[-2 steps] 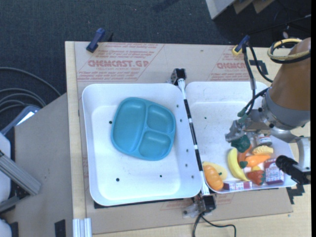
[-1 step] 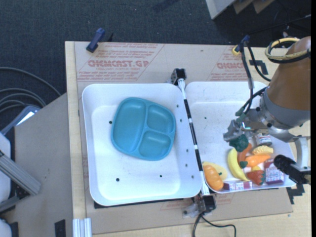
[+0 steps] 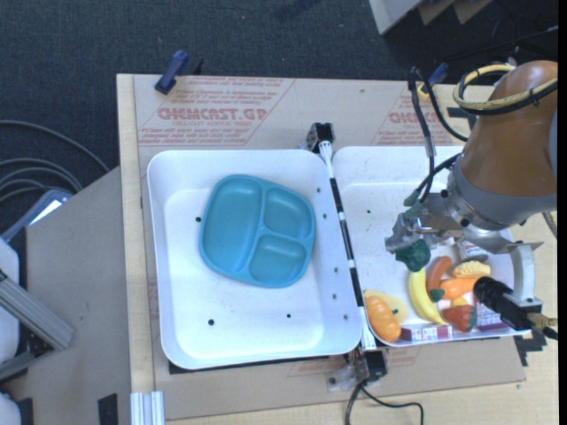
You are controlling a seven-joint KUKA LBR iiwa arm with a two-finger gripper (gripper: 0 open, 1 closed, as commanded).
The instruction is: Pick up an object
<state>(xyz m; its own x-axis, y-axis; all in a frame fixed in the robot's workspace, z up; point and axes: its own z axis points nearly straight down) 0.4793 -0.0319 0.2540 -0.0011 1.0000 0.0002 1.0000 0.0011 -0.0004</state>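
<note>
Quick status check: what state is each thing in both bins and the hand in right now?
blue divided plate: flat, upright, in the left bin.
banana: lying in the right bin.
orange toy: lying at the right bin's front corner.
hand: low over the toy pile, grip unclear.

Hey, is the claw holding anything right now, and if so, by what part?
It cannot be told. The claw sits low in the right bin, right above a dark green toy, but the view doesn't show a grip on it.
</note>
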